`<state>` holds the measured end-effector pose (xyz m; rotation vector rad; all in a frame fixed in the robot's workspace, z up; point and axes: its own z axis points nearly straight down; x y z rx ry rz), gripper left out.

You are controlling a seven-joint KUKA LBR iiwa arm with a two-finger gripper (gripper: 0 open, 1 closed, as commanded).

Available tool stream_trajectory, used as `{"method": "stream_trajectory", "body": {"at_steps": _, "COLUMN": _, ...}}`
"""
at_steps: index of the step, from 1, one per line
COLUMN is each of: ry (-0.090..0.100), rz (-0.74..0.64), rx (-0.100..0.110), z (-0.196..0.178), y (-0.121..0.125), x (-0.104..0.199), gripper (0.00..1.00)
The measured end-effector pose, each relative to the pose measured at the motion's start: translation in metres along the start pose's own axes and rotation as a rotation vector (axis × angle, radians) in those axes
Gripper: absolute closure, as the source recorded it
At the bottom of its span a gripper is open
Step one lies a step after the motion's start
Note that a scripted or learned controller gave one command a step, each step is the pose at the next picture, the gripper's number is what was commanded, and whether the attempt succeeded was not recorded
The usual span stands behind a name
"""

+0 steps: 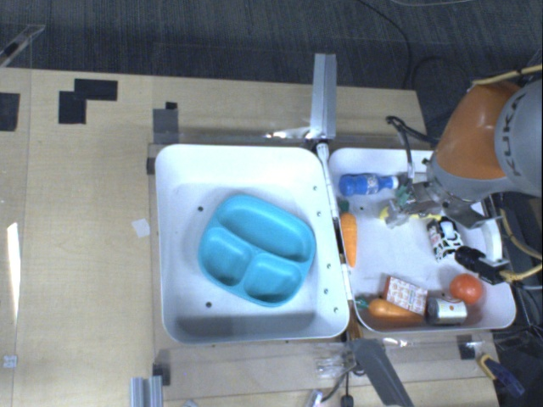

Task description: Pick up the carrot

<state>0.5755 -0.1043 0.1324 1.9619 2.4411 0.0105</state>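
Carrot (348,238) lies in the right bin (501,316), pressed along its left wall, long axis running near-to-far, just below the blue bottle (366,184). A second orange piece (392,310) sits at the near edge beside a small box (405,294), looks like another carrot-ish item; tomato (466,289) farther right. Left bin (170,253) holds a blue tray (254,250). Hand (405,198) hangs over the right bin's far part, near the bottle, apart from the carrot. Cannot tell how it is set, and nothing is seen held in it. To do this well: shift left, come down across the carrot's middle, and mind the wall, little clearance on that side.
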Motion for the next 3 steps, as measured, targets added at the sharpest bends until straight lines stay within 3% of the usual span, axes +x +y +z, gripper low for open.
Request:
{"method": "stream_trajectory", "body": {"at_steps": 1, "ry": 0.003, "rz": -0.051, "rx": 0.007, "z": -0.023, "y": -0.021, "x": 0.012, "gripper": 1.0}}
{"method": "stream_trajectory", "body": {"at_steps": 2, "ry": 0.002, "rz": -0.227, "rx": 0.004, "z": -0.054, "y": 0.065, "x": 0.045, "gripper": 1.0}}
{"method": "stream_trajectory", "body": {"at_steps": 3, "ry": 0.003, "rz": -0.347, "rx": 0.004, "z": -0.053, "y": 0.077, "x": 0.087, "gripper": 1.0}}
